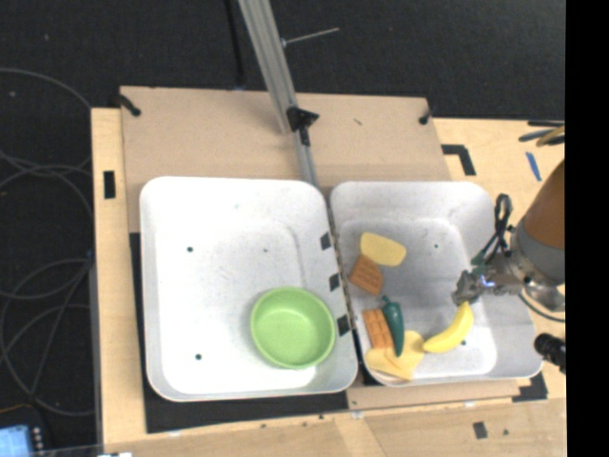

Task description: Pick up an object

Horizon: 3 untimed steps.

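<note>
Camera view, looking down at a slant, takes in two shallow white plastic bins side by side: the left-hand white bin (190,217) carries a round lime-green plastic bowl (293,327) near its front right corner, and the right-hand white bin (428,208) carries a cluster of small toy-like food pieces along its left and front sides. The grey arm with its orange band (544,219) reaches in from the right edge, and its two-finger gripper (473,287) sits low over the right bin, just above the upper tip of a curved yellow plastic banana (451,331) — near it, perhaps touching, but the banana is not between the fingers as far as I can make out, and whether the claw is apart or together I cannot tell at this size. The banana, lying by the bin's front right, looks the likeliest target. I judge it light, stiff and rather slick, a hollow moulded thing; it should be taken across its narrow mid-body, where the curve is thickest, rather than at the tapering tip, where it would squirt out. Beside it lie a pale yellow rounded slab (383,248), a yellow wedge (395,362) at the front rim, a brown ridged block (366,276), an orange ridged block (378,328) and a small dark green pepper-like piece (393,315) — all crowded close together, so a grasp there risks nudging neighbours.
</note>
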Available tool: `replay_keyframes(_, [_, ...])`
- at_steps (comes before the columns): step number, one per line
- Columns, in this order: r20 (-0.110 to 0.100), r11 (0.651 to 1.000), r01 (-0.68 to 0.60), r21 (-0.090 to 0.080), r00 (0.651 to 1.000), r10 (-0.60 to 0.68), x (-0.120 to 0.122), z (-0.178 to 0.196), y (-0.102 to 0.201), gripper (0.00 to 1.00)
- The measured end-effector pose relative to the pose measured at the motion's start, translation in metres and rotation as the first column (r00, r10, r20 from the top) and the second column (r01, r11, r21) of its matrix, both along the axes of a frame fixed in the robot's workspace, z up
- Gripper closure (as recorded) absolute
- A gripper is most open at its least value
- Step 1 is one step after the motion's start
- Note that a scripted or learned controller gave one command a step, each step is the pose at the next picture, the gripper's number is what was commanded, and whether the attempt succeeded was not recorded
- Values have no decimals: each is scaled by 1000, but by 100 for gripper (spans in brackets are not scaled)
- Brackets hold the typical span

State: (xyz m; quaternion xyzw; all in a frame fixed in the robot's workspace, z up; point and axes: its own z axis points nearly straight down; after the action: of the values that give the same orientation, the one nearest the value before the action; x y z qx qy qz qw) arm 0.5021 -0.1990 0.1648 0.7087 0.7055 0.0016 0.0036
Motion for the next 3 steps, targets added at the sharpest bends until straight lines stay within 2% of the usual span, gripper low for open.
replay_keyframes(1, [1, 1000, -8, 0, 1000, 8, 4, 55, -12, 100])
replay_keyframes(2, [-1, 1000, -9, 1, 1000, 9, 5, 92, -13, 100])
replay_keyframes(3, [-5, 1000, -13, 4, 1000, 13, 27, 98, 29, 100])
